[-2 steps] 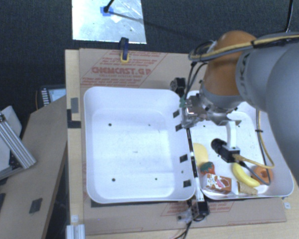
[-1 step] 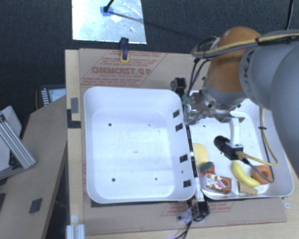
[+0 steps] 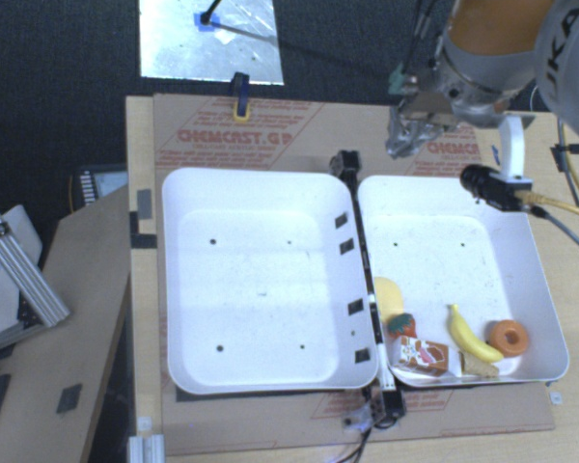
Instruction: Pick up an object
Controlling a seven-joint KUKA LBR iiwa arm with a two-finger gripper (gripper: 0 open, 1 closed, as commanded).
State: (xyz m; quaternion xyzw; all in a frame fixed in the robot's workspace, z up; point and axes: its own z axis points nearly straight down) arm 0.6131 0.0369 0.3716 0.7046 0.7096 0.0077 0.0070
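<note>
Right bin (image 3: 521, 258), near edge: curved yellow banana (image 3: 466, 335), smooth-skinned, beside a ring-shaped orange doughnut toy (image 3: 509, 337) at the near right corner. Along the bin's left wall lie a rounded pale-yellow lemon-like piece (image 3: 387, 297), a small red item (image 3: 401, 324) and a flat printed carton (image 3: 423, 355). Gripper (image 3: 405, 143) hangs above the far edge; finger state cannot be told.

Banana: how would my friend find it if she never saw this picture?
Look in the right white bin, down at its near edge where the small things huddle. The banana is the long, curved yellow one, lying between the little red-and-white carton and the round orange doughnut.
</note>
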